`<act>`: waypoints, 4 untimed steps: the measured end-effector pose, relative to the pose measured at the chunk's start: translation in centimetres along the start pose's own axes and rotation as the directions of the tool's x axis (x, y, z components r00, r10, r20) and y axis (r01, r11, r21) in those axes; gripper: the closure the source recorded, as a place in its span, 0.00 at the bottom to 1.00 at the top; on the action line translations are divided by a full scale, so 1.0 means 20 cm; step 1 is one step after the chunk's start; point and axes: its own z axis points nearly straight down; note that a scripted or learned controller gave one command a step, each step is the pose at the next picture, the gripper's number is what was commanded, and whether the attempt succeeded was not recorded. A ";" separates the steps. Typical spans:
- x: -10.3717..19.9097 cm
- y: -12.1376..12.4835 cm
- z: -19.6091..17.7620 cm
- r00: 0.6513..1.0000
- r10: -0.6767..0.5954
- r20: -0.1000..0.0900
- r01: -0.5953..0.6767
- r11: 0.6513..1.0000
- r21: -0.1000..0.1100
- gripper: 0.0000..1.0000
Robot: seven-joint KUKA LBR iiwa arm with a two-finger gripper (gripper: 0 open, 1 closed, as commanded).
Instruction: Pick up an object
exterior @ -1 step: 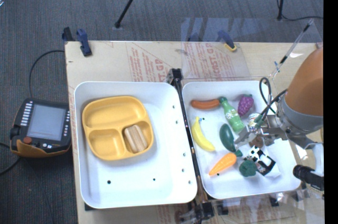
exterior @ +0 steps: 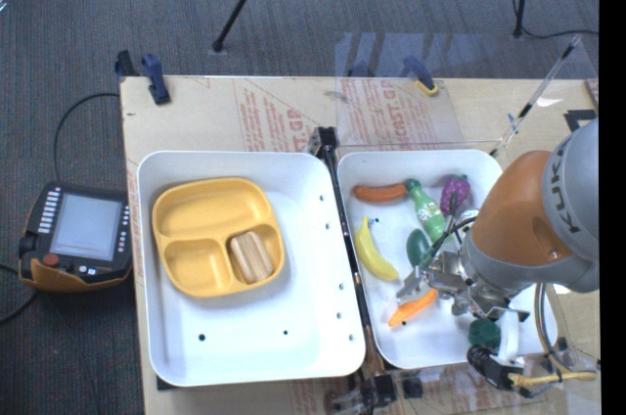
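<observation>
Within the right bin (exterior: pixel 486 161), toys are crowded toward the left wall and the near right part is covered by the arm. Partly hidden beneath the wrist is the tool (exterior: pixel 435 284); its state cannot be told. Just beside it, an orange carrot (exterior: pixel 415 307) is seen.

The arm (exterior: pixel 533 217) runs off the right edge and sits over the right bin (exterior: pixel 391 345), so that bin's right wall and near corner are covered. A dark green thing (exterior: pixel 418 247) is half tucked under the wrist, can't tell what it is. Gripper (exterior: pixel 437 284) fingers are too cluttered to read.
</observation>
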 end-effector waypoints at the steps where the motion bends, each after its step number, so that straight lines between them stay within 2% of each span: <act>1: -0.01 0.01 -0.07 1.000 0.011 -0.003 -0.011 1.000 -0.004 1.00; 2: 0.11 0.23 0.02 0.907 0.422 -0.004 -0.422 0.907 -0.009 1.00; 3: 0.27 0.36 -0.45 0.744 0.668 -0.008 -0.668 0.744 -0.009 1.00; 4: 0.15 0.36 -0.88 0.439 0.899 -0.014 -0.899 0.439 -0.006 1.00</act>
